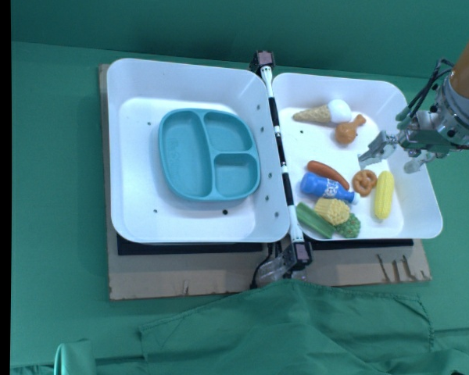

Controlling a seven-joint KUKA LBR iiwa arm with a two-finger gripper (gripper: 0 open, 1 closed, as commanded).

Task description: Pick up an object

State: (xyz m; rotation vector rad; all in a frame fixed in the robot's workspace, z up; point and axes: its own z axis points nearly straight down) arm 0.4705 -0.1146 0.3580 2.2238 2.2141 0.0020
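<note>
My end effector point(397, 151) hangs spread and empty over the right bin's point(422, 223) far right side, just right of the pretzel point(365, 181). The toys crowd around that pretzel: corn point(384, 194) touching its right, sausage point(327, 173) and blue bottle point(326, 187) to its left, drumstick point(348, 130) and cone point(323, 113) behind it. Coming straight down, I judge one finger could land on the corn and the other on the bin wall, nudging things aside and gripping nothing.

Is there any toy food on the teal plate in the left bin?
No, the teal plate has bare compartments; the toy food, such as the corn and blue bottle, lies in the right bin.
</note>
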